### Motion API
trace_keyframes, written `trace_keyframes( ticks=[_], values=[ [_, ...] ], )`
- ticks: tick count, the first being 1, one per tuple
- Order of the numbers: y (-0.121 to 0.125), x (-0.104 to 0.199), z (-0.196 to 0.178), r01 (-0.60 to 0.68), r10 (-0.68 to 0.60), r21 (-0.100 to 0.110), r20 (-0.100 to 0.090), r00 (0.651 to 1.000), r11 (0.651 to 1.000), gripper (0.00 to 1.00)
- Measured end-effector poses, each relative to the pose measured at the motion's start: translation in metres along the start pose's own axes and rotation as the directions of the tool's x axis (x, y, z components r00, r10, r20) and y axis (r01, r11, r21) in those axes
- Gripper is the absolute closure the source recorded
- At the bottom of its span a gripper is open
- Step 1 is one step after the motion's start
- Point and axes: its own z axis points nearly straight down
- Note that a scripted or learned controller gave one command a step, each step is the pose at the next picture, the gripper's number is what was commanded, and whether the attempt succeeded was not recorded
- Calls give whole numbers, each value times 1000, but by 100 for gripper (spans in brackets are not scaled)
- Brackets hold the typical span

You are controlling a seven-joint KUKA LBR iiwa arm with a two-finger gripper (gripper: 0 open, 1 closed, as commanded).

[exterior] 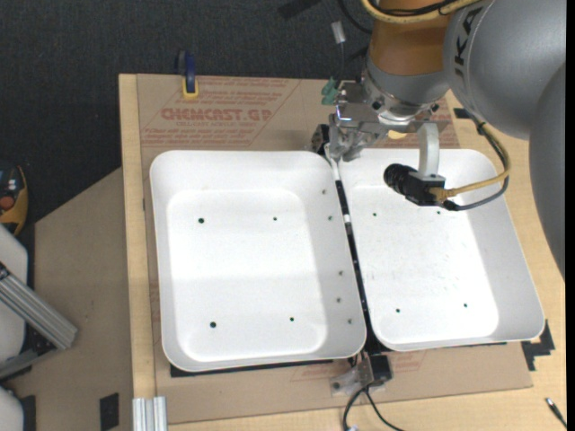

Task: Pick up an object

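Starting from the near edge, you have the left bin (pixel 172 241) and the right bin (pixel 508 268) side by side, their inner rims touching along a seam that runs away from you. Both floors read plain white, marked by small dark dots.

Farther back, a black fitting (pixel 409 183) with a tan cable hangs over the far part of the right bin. It looks like part of the wrist rather than something to pick.

At the far end of the seam the gripper (pixel 340 146) sits low over the two rims, under the arm (pixel 512 52). You cannot tell whether the claw is spread or pressed together. You also cannot tell where the object lies. If there is one, it is probably hidden beneath the wrist at that far corner, so no heading or long axis can be read.
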Motion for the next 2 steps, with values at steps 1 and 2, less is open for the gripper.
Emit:
trace_keyframes(
  ticks=[1,2],
  values=[
    [-31,-3,-42,10,-10,-3,-5,1000,1000,100],
    [36,65,25,18,-18,-1,-6,1000,1000,100]
  ],
)
